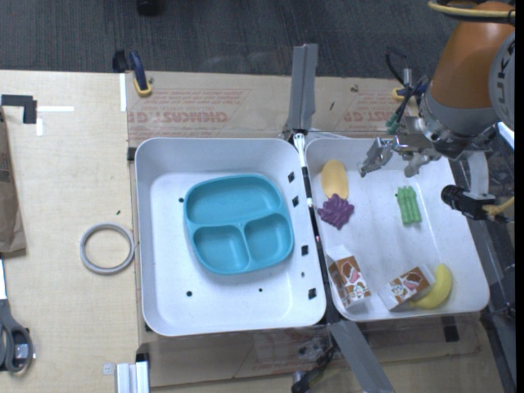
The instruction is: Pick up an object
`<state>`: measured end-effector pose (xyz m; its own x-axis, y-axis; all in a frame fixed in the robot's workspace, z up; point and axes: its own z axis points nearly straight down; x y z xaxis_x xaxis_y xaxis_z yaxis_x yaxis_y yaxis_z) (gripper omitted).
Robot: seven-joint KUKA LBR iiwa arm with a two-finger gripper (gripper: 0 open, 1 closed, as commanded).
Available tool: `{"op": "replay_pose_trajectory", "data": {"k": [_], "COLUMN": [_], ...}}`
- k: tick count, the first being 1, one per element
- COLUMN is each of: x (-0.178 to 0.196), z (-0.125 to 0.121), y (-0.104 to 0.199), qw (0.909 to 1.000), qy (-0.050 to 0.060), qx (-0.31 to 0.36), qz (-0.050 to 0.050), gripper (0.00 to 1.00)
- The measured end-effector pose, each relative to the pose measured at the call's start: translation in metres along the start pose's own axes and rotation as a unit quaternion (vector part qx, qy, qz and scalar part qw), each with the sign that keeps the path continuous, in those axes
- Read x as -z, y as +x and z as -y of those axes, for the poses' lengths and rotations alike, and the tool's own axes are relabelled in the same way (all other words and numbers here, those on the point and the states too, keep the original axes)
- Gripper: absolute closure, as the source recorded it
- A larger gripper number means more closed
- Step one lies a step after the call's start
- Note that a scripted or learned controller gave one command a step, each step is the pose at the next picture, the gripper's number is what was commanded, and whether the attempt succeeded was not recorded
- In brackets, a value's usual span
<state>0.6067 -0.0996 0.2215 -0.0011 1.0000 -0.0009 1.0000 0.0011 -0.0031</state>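
The right bin [458,244] holds a yellow oval piece [333,178], a purple grape cluster [336,211], a green ridged piece [408,205], a banana [436,287] and two small printed cartons [350,280] [407,286]. My gripper [393,160] hangs over the far part of that bin, between the yellow piece and the green piece. It is open, its two fingers spread wide with nothing between them. The green piece lies just in front of the right finger [413,165].
The left bin [155,285] holds a blue divided tray [239,223]. On the bench to the left lie a grey tape ring [107,247] and scissors [12,346]. A grey post [303,88] stands behind the gap between the bins.
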Motion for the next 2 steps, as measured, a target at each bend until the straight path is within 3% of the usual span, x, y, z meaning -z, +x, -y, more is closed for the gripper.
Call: {"op": "replay_pose_trajectory", "data": {"k": [1, 2], "x": [-0.088, -0.131], "z": [-0.022, 0.014], "y": [-0.104, -0.116], "qw": [0.9998, 0.998], "qy": [0.0, 0.0], "qx": [0.021, 0.063], "qz": [0.0, -0.004], "gripper": [0.0, 0.0]}}
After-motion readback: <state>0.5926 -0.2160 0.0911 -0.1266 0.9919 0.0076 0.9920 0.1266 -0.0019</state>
